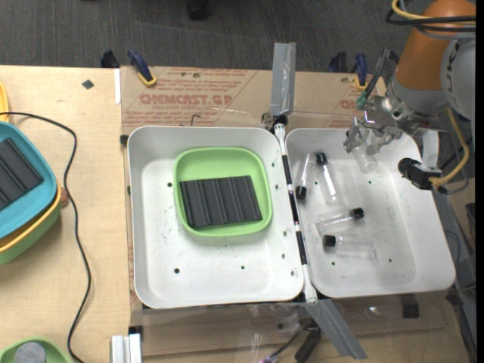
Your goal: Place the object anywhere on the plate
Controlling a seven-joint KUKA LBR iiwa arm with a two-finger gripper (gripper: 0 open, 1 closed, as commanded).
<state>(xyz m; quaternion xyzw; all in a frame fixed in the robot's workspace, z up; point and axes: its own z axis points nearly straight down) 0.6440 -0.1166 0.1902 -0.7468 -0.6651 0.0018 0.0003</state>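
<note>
Fingers (361, 144) of gripper (365, 146) seen over right bin (423, 271); spread or pressed cannot be told. Vials (327, 180) located below-left of fingers, plate (221, 193) far left.

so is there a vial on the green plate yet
No, the green plate in the left bin carries just a dark ribbed insert; the clear vials lie in the right bin.

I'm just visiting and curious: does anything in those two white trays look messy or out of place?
Nothing looks broken or spilled. The clear vials lie scattered on their sides at different angles in the right bin, none standing. The green plate in the left bin sits level, holding a dark ribbed pad.
</note>
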